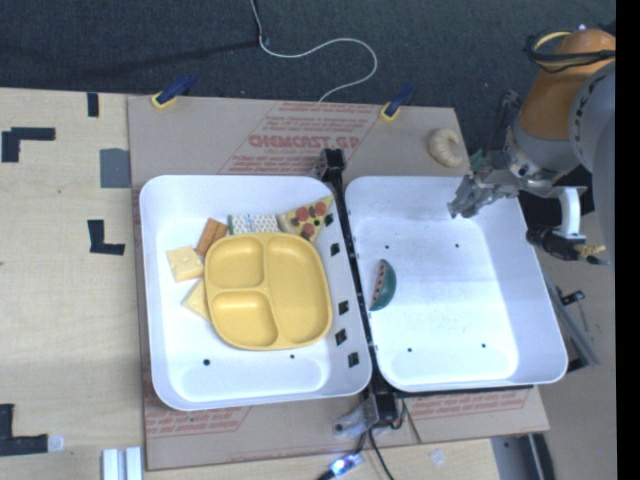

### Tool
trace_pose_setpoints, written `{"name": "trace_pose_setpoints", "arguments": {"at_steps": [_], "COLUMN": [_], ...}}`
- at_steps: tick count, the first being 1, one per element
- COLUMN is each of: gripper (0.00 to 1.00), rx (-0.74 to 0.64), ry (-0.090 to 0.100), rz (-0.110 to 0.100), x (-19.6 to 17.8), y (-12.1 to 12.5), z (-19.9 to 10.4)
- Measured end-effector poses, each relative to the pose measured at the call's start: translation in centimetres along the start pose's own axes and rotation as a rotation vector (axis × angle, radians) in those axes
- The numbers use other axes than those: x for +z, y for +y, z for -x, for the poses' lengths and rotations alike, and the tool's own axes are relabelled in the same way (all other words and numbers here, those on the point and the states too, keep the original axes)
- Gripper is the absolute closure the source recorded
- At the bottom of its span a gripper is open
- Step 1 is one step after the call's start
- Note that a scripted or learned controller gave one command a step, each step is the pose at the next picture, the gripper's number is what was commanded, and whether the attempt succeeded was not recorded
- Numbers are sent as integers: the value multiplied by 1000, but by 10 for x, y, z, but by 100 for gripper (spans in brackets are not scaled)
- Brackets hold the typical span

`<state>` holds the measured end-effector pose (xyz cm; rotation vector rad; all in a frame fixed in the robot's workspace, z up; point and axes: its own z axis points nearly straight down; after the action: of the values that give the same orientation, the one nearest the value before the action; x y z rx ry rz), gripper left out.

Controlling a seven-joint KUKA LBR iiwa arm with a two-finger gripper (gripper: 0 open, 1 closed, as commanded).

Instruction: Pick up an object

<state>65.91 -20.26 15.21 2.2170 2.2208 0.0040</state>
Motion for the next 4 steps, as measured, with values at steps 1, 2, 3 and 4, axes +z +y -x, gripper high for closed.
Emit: {"name": "trace_pose_setpoints", "arguments": {"at_steps": [1, 2, 3, 4], "gripper": [100, 100, 100, 100], "rx": [0, 0, -5, -3], "ry": [0, 1, 2, 1], "rz": [-1, -2, -6, -7], "x": [-43, -74, -68, -73], "y": [2, 3, 2, -5], "z": [-4, -4, -67, -124]}}
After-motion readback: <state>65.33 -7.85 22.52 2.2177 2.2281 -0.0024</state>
